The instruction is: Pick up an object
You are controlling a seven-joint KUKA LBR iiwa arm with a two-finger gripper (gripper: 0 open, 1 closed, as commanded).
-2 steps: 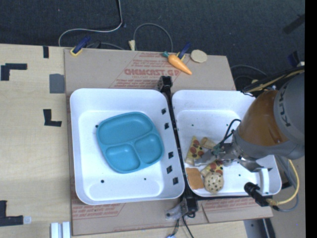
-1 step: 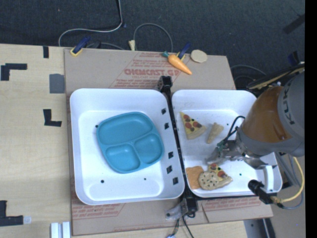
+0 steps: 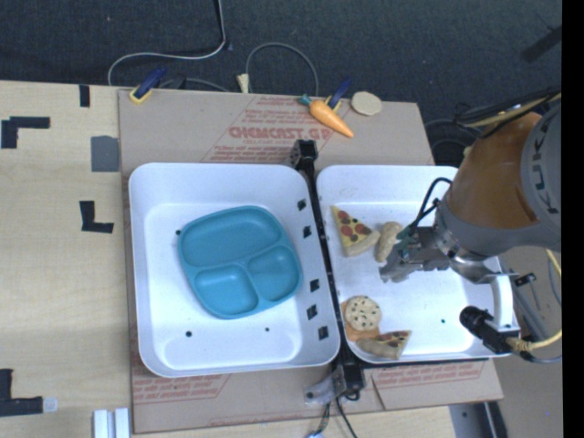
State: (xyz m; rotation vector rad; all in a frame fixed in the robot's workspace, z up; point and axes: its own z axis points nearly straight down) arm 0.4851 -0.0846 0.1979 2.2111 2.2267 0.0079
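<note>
In the right bin (image 3: 429, 179) lie a pizza slice (image 3: 351, 231), a pale beige lump (image 3: 387, 239), a round chocolate-chip cookie (image 3: 362, 313) and a second pizza slice (image 3: 383, 343) by the front wall. My gripper (image 3: 400, 263) hangs low over the middle of this bin. It is just right of and below the beige lump, close to it or touching it. I see nothing held in it.
The left bin (image 3: 146, 245) holds a blue divided plate (image 3: 239, 261). On the cardboard behind the bins lie a toy carrot (image 3: 330, 118) and a small beige disc (image 3: 367, 104). The arm's bulk covers the right bin's right side.
</note>
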